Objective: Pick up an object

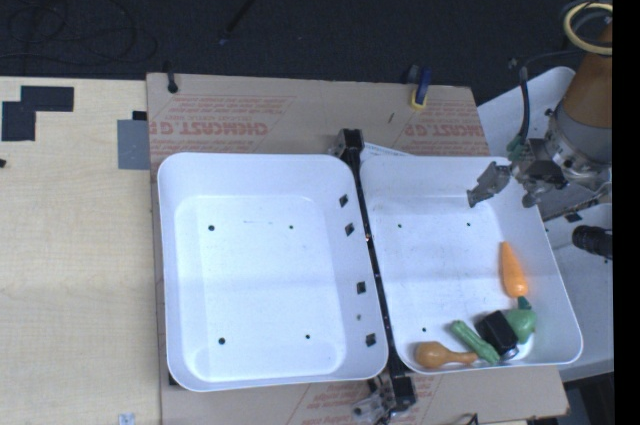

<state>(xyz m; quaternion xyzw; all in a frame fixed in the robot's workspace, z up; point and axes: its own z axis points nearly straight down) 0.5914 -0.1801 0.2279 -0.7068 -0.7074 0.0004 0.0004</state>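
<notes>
In the right bin (430, 243) an orange carrot-shaped piece (512, 270) lies near the right wall. At the bin's front right corner sit a black block (497, 331), a green piece (521, 321), a green stick (473, 340) and a tan pear-shaped piece (440, 354), close together. My gripper (497, 180) hangs over the bin's far right part, well above and behind the objects, with nothing seen between its fingers. The arm's orange band (590, 88) shows at the right edge.
The left bin (190, 213) stands beside the right one, joined by a black divider strip (365, 253). Both rest on a cardboard sheet (300, 113). A blue-and-yellow clamp (420, 88) sits at the cardboard's far edge. Light wooden bench lies to the left.
</notes>
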